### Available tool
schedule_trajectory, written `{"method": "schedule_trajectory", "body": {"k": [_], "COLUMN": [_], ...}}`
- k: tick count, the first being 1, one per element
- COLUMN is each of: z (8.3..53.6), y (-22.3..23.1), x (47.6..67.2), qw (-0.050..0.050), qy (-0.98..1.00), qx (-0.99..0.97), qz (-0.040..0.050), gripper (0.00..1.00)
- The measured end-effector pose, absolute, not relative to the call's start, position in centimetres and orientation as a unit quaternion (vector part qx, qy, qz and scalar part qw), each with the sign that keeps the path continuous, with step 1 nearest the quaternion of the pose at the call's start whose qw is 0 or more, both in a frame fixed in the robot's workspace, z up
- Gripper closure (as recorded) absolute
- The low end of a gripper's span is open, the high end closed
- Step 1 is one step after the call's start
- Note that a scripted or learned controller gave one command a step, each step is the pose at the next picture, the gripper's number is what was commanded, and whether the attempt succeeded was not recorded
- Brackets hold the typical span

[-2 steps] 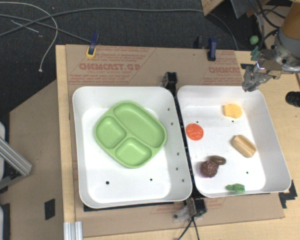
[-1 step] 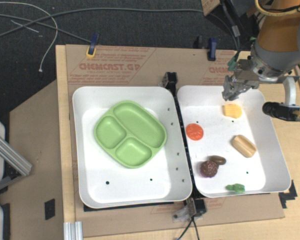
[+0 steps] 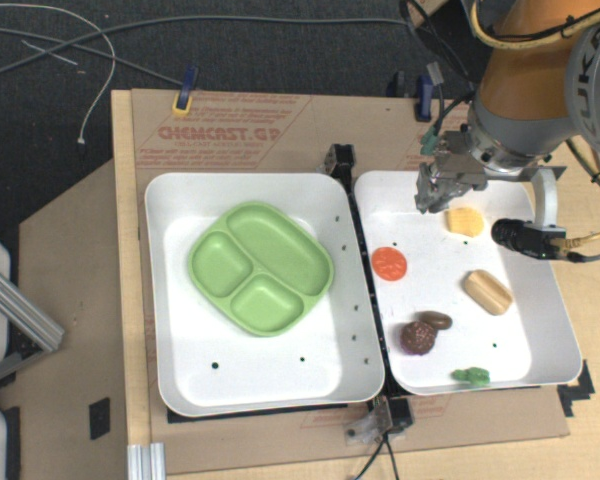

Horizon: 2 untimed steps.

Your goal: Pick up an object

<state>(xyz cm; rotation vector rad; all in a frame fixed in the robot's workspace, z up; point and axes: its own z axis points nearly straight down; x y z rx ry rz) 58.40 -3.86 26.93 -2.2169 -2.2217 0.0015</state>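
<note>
My gripper (image 3: 432, 204) hangs low over the back of the right bin (image 3: 540, 368), just beside the yellow block (image 3: 465, 221); I cannot tell its state. I judge this the approach step, nothing lifted. Next move needs a small shift toward the block, clear of the orange disc (image 3: 388, 264) and bread roll (image 3: 487, 292).

Dark carpet floor (image 3: 280, 28) with thin grey cables (image 3: 70, 43); brown cardboard-covered surface (image 3: 230, 128), blue clamps (image 3: 187, 88) at far edge.
</note>
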Motion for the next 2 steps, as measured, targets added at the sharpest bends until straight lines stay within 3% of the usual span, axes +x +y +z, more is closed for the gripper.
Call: {"method": "schedule_trajectory", "body": {"k": [2], "z": [24.6], "y": [6.6], "x": [53.9], "qw": [0.002], "qy": [-0.708], "qx": [-0.706], "qz": [0.0011], "gripper": [1.00]}}
